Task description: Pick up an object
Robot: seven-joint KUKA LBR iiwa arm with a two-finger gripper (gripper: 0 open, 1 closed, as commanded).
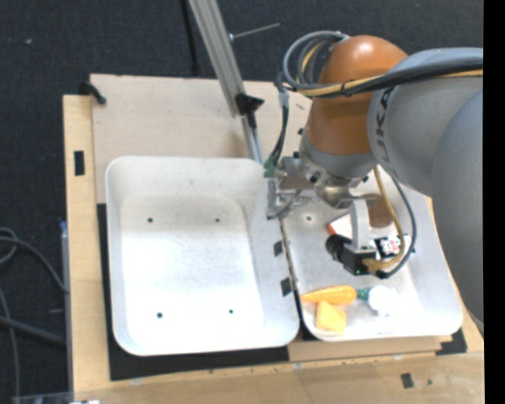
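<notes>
My gripper hangs under the grey and orange arm, at the upper left of the right bin, close to the wall it shares with the left bin. An orange carrot-shaped piece lies at the front of the right bin, and a yellow block touches it just below. To their right sits a small white and teal object. A red and white item and a small multicoloured box lie further back, partly hidden by the wrist. I see nothing between the gripper's tips.
The left bin is a shallow white tray beside the right one. A slanted aluminium bar rises behind the bins. Loose cables lie on the dark floor at the left.
</notes>
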